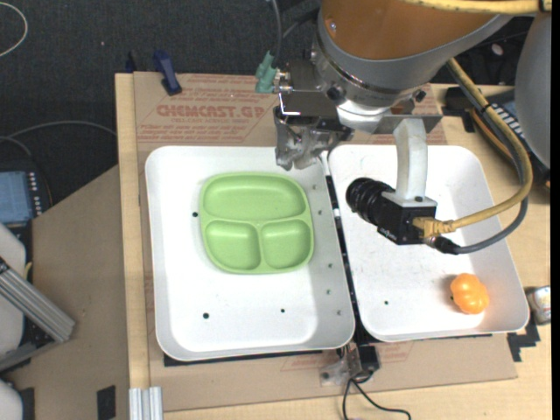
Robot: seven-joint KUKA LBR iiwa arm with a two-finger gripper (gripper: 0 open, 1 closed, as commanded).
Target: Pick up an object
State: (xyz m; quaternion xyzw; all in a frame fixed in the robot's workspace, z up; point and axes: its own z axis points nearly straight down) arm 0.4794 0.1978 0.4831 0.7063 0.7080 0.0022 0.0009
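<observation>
Bench (201,112) bears two white bins (175,261), seemingly on cardboard

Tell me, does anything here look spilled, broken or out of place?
Nothing stands out. The green divided plate lies flat in the left bin, and the small orange object sits in the right bin. No spills or damage visible.

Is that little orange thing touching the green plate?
Apart. The camera view shows the orange object in the right bin, the green plate in the left.

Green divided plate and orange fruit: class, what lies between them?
In the camera view, the bins' adjoining rims and bare white floor separate the green plate from the orange fruit.
</observation>
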